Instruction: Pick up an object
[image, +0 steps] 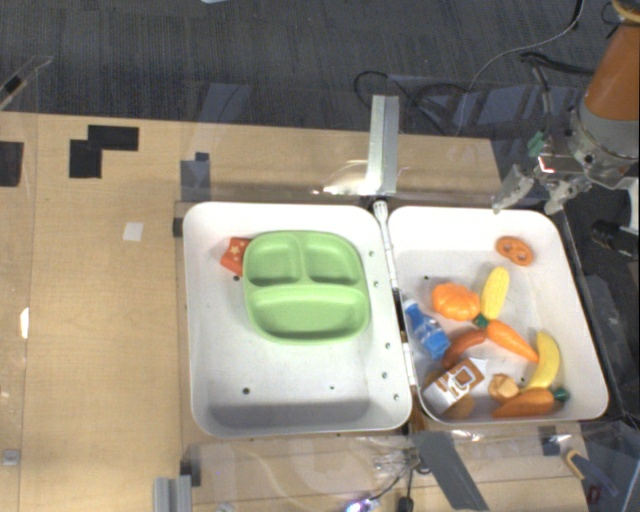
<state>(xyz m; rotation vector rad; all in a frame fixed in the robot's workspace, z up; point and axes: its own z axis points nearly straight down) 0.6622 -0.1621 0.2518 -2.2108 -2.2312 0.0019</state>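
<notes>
Toys crowd the right bin's (575, 262) near corner, so we judge them awkward to grasp: carton (460, 380), carrot (508, 340), banana (545, 360), corn (494, 291). Farther back the pretzel (514, 250) lies alone. Beyond the bin's far rim, our claw (533, 187) hangs spread, holding nothing.

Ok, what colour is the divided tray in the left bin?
Light green, plain with no pattern. The divided tray shows best in the camera view, lying in the left bin.

The arm (612, 90) shows an orange band above a grey wrist section. Below it sits a metallic gripper (531, 190) with pale fingers and a small red-lit spot.
</notes>
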